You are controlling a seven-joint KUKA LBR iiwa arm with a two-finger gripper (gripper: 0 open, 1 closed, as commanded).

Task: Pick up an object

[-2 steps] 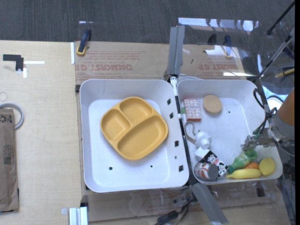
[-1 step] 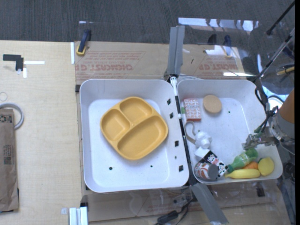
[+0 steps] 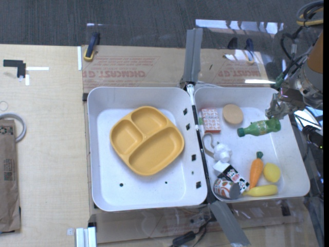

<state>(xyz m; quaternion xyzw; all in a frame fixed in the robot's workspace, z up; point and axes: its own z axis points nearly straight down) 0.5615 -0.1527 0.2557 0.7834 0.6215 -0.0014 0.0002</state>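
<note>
Lying tilted under the pincer: green bottle

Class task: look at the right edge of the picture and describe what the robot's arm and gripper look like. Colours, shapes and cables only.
The arm is a rounded grey body with an orange-brown patch on its upper part. Black cables and a yellow one loop above it, near the top corner. The gripper is a small, thin grey metal assembly, with a green spot beside the wrist. No markings are readable.
</note>
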